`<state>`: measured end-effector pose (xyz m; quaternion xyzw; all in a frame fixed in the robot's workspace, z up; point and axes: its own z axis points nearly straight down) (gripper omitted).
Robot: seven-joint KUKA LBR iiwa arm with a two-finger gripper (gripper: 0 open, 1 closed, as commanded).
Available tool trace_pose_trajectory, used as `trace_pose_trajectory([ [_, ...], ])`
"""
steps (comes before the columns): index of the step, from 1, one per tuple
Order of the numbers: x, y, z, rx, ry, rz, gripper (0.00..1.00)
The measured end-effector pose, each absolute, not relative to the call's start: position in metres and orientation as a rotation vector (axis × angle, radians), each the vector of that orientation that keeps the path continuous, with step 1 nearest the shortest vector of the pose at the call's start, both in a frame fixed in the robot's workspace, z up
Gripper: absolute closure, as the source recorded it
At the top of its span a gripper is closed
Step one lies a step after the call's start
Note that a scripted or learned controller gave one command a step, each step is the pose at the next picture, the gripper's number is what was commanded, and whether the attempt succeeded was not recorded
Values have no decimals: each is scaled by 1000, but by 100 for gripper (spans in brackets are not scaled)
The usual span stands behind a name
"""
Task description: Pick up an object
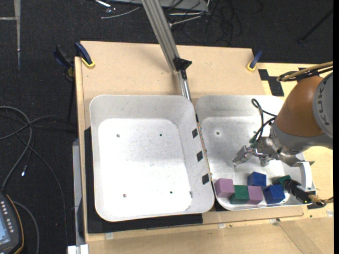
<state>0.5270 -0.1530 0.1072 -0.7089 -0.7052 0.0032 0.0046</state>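
The end effector [249, 155] is seen low inside the right-hand white bin [222, 115], above bare bin floor and just up and left of the cluster of blocks. Its metal fingers are blurred against the speckled floor, so how far apart they stand cannot be told, and nothing is seen held between them.

The things to be picked lie packed against the near wall of that bin: a purple block [224, 187], a green block [241, 193], a second purple block [255, 194], a blue block [257, 179] just behind them, and another blue block [274, 193] to the right. Most of them are touching or nearly so.

For the step in hand, one block at the edge of the cluster is best chosen, probably the upper blue block, since it is nearest the end effector and appears to have free space on its far side. The fingers should be set to straddle two free faces, not a face pressed against a neighbour, and lowered fully before closing; otherwise a neighbour may be nudged or the block pushed against the wall.

The arm is reached in from the right, its orange band [296, 112] bulking over the bin's right rim, with the wrist [283, 142] bent down and leftward. The left-hand bin [100, 142] stands beside it on the bench [132, 67].
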Motion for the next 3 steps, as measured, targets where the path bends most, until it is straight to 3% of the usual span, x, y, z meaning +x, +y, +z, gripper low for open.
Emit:
trace_pose_trajectory([
  [1,549,-133,94,-2216,-2228,-1,0],
  [2,548,-98,200,-2219,-2233,-10,0],
  [3,530,-164,232,-2233,-2219,0,0],
])
